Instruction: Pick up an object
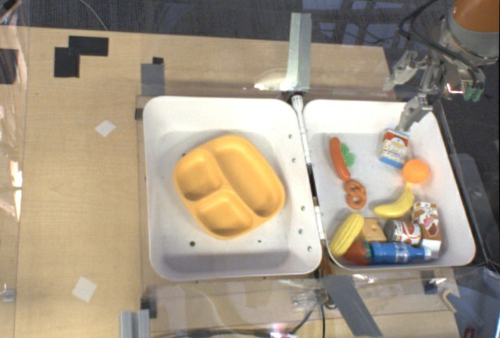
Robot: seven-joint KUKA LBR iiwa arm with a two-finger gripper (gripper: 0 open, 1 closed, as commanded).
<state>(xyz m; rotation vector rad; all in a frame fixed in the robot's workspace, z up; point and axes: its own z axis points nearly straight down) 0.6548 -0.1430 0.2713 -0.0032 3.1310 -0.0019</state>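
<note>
Poised above the right bin's [461, 196] far edge, the gripper [414, 112] is seen just over the small carton [394, 147]; its opening cannot be told, and nothing is seen held. A straight descent centred on the carton is advised, clear of the orange ball [416, 171]
</note>
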